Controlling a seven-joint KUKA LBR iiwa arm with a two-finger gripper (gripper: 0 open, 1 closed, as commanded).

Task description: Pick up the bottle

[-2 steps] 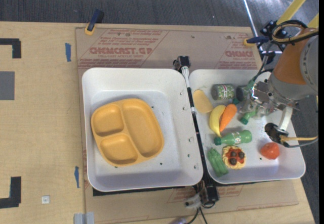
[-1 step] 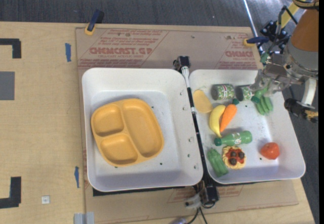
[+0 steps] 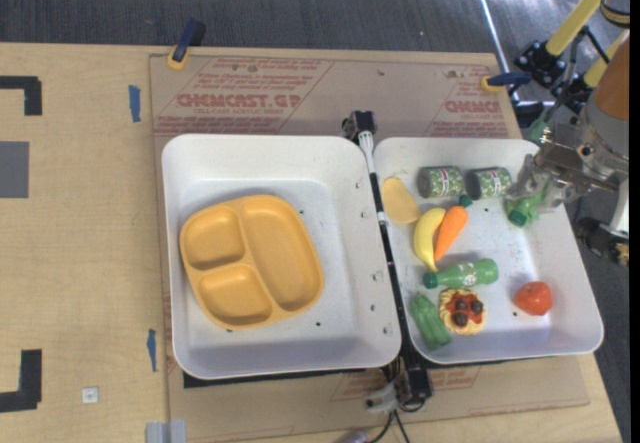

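A green bottle [image 3: 461, 274] with a pale label lies on its side in the middle of the right bin [image 3: 570, 271], its cap pointing left. My gripper [image 3: 536, 195] hangs over that bin's far right part, up and to the right of the bottle and well apart from it. A small green object [image 3: 518, 212] sits directly under the gripper's tip; what it is and whether it is gripped is unclear.
Around the bottle lie a banana [image 3: 428, 237], a carrot [image 3: 451, 228], two dark cans [image 3: 440, 181] [image 3: 489, 181], a pizza slice [image 3: 463, 311], a green vegetable [image 3: 430, 322] and a red tomato [image 3: 533, 298]. The left bin [image 3: 200, 156] holds a yellow divided plate [image 3: 250, 259].
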